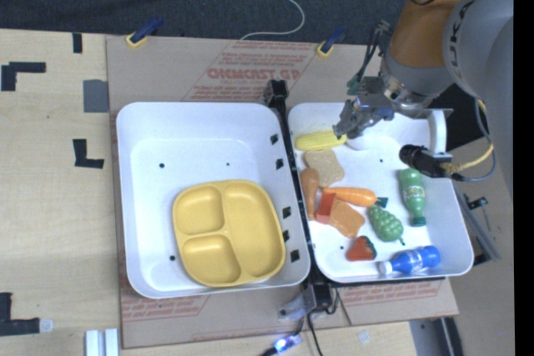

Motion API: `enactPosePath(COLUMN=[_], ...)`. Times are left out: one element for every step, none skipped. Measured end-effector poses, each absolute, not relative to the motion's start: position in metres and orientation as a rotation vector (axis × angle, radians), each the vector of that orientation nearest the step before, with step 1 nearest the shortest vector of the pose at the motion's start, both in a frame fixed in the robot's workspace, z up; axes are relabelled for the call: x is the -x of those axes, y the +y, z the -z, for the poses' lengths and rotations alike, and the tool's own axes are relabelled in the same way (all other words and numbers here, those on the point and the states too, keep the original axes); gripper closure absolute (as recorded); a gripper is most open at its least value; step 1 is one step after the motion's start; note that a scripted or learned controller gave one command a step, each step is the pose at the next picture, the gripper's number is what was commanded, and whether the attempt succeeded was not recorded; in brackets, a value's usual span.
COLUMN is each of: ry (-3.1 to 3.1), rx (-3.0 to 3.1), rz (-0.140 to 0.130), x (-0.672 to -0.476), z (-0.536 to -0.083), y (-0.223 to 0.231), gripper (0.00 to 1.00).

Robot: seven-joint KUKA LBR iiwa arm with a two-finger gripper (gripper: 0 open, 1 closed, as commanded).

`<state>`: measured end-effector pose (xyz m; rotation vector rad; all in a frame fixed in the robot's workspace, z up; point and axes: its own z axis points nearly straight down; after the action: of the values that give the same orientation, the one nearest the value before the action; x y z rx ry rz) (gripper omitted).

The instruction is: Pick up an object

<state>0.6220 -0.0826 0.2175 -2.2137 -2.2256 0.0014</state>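
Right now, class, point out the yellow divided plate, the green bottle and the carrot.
yellow divided plate [227, 231], camera view, central ridge between compartments.
green bottle [412, 193], camera view, middle of its body.
carrot [352, 196], camera view, middle of its orange length.

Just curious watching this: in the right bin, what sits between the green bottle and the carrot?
In the camera view, a green bumpy toy fruit lies between the green bottle and the carrot, slightly lower than both, on the right bin.

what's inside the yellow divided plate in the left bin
The yellow divided plate in the left bin holds no objects; all three compartments show bare yellow. The toy food lies in the right bin. What is under the plate is covered.
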Motion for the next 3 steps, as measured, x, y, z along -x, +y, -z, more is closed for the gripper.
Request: enactPosePath(ry=[-2.227, -2.222, -2.221], rx=[2.214, 2.219, 2.221], rz=[0.000, -0.004, -0.005], x=[-0.629, -0.621, -0.611], z=[-0.225, -0.221, -0.217], y=[-0.030, -0.024, -0.035], gripper=[1.00, 1.00, 1.00])
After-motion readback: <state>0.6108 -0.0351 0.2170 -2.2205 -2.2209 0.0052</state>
